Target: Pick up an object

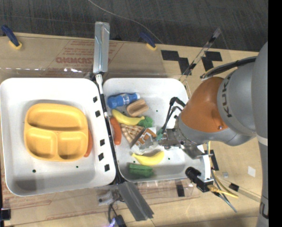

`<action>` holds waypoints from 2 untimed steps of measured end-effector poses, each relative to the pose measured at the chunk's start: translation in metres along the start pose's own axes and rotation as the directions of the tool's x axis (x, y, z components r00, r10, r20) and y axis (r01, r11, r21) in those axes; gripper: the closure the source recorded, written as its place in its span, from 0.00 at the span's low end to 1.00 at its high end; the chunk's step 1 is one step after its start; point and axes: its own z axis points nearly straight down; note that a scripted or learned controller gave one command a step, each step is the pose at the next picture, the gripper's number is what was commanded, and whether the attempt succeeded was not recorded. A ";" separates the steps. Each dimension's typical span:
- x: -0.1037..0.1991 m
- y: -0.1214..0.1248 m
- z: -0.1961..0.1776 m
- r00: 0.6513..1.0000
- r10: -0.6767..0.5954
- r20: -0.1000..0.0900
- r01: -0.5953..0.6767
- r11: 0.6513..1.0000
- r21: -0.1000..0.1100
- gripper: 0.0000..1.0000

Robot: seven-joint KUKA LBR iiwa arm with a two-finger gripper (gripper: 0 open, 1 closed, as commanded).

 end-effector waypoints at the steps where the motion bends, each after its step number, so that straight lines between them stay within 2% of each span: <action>1: -0.015 0.109 0.016 0.986 0.169 0.000 -0.169 0.985 -0.027 0.00; 2: -0.021 0.173 0.017 0.992 0.125 0.002 -0.125 0.992 -0.019 0.00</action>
